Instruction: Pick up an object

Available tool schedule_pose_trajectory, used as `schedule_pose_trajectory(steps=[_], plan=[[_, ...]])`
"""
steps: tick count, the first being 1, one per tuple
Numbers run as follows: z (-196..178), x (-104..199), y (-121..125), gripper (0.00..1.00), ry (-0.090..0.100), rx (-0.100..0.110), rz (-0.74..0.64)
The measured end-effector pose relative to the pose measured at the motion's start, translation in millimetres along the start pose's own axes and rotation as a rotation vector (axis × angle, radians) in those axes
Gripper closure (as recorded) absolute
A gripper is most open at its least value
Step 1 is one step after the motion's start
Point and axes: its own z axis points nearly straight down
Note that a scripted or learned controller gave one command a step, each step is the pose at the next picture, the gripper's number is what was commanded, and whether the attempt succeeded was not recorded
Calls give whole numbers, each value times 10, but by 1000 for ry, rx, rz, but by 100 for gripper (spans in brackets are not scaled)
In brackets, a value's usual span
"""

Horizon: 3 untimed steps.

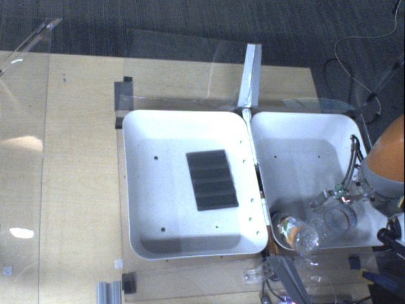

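Jaw state cannot be told: the gripper [336,196] is small, partly blurred, and set against clear plastic, so whether it is released or clenched is left undecided. Arm [387,162] reaches in from the right, its orange band over the right bin's [297,141] far right side, with the gripper low over the bin floor. Clear bottle [299,233] lies on its side in the near left corner of the right bin, an orange label showing through at its left end. Its clear right end comes just beside and below the gripper; contact cannot be confirmed. Dark ribbed pad [212,180] lies flat in the middle of the left bin [130,170], well apart from the arm.

Progress, as judged: the approach looks made, since the gripper is down inside the right bin near the bottle, the likely target. Nothing is seen gripped, and both things rest on their bin floors, so no lift is done. Left to do: a secure grasp, then a raise clear of the bin. The bottle's smooth, round, see-through body may slip or roll.
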Motion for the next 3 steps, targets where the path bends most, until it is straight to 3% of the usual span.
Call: schedule_pose_trajectory(steps=[1, 2, 3], plan=[[1, 953, 671, 0, 5, -4, -120], [-674, 189, 796, 0, 5, 7, 80], [3, 443, 87, 0, 4, 0, -44]])
